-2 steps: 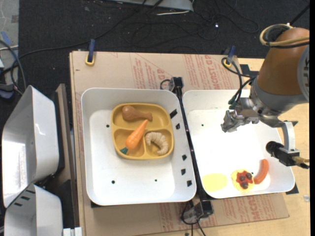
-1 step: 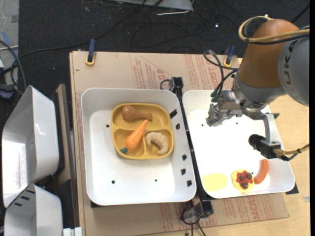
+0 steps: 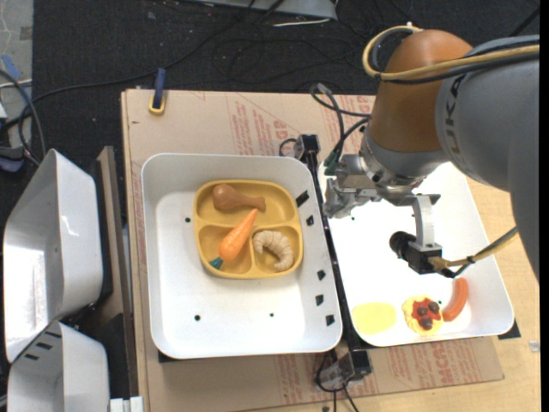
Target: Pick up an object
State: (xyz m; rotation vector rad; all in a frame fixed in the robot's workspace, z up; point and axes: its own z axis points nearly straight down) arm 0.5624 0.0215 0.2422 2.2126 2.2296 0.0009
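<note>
The end effector (image 3: 345, 197) hangs over the left edge of the right bin (image 3: 377, 269); whether it grips anything cannot be told.

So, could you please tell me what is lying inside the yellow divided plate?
The plate holds a drumstick in the far compartment, a carrot near left, a pale shrimp near right. Anything beneath them is covered.

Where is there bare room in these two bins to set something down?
Left bin: the wide front strip below the yellow plate. Right bin: the floor between the arm and the yellow disc. Crowded: its front edge, with disc, red toy and sausage.
</note>
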